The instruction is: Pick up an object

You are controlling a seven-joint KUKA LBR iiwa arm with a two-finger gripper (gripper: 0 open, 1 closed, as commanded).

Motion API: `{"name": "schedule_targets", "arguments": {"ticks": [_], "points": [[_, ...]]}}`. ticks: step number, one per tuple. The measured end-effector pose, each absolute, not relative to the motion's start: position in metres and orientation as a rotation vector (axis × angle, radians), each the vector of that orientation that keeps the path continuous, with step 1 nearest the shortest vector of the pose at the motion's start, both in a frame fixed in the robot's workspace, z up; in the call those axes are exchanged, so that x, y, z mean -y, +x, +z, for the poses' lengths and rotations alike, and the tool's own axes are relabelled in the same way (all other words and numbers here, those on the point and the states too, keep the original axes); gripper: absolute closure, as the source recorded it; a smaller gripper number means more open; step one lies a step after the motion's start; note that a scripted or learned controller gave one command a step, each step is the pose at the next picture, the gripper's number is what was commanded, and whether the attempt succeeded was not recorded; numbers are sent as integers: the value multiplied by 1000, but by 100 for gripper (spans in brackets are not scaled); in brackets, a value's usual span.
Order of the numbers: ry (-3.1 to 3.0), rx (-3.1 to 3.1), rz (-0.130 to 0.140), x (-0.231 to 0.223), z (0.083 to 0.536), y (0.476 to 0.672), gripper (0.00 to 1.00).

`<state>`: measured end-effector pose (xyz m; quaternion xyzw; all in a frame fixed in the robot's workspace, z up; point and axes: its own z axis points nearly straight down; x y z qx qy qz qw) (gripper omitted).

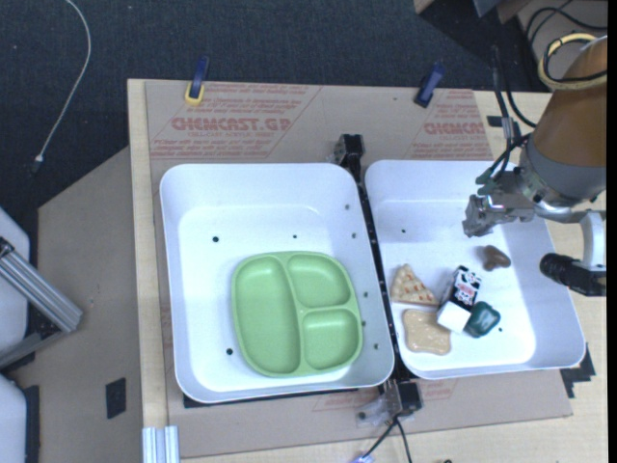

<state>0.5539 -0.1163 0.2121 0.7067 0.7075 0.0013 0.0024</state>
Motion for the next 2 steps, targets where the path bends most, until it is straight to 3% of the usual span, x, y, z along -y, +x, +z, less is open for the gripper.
{"name": "schedule_targets", "arguments": {"ticks": [1, 2], "points": [[2218, -2220, 3, 116, 220, 555, 100], [2217, -2229, 1, 65, 232, 538, 100]]}}
